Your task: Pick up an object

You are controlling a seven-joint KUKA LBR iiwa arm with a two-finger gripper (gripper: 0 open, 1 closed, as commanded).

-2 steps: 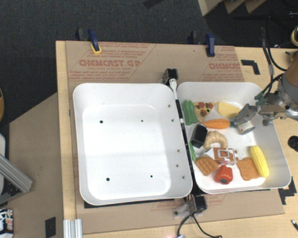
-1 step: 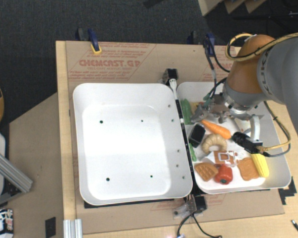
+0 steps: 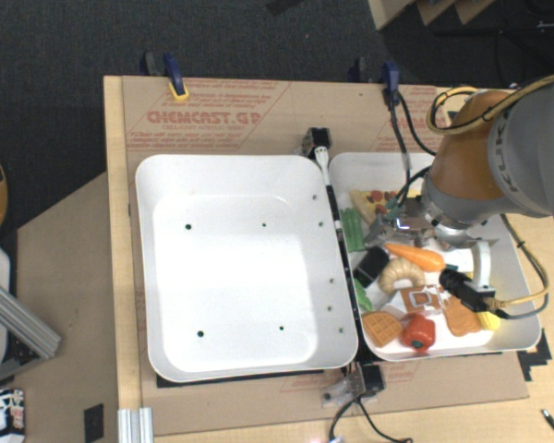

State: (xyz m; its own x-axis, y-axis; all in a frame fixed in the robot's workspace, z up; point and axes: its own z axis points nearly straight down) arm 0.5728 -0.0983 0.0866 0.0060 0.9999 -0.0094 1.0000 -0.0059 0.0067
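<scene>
Camera view: pincer [image 3: 397, 221] is low over the right bin [image 3: 512, 335] near the carrot [image 3: 415, 256]; can't tell its state. Next, I'd guess: grab and lift.

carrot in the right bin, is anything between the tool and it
Nothing visible lies over the carrot; its top is bare. The tool is hidden under the arm's wrist just above it. A croissant touches its lower side.

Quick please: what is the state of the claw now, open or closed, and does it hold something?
Claw: low over the right bin, above the toy food; open, closed or holding something cannot be told from this view.
</scene>
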